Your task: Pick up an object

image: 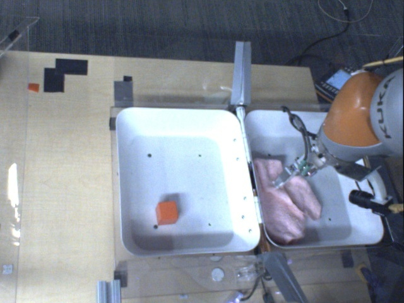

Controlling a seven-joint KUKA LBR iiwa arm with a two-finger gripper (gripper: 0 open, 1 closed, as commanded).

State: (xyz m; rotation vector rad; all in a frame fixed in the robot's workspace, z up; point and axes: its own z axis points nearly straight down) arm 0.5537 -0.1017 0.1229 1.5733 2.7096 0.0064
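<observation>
The grey arm with its orange band (353, 109) reaches in from the right over the right-hand shallow white bin (360, 229). Its two-finger gripper (291, 177) is low in that bin, right at the upper edge of a soft pink cloth-like bundle (287, 201) that lies along the bin's left wall, toward the near left corner. Whether the pincer is wide, narrow or gripping the bundle cannot be told. In the left-hand shallow white bin (183, 131) a small orange cube (167, 213) sits near the near left corner, well apart from the gripper. Both bins rest on the pale wooden bench (63, 188).
</observation>
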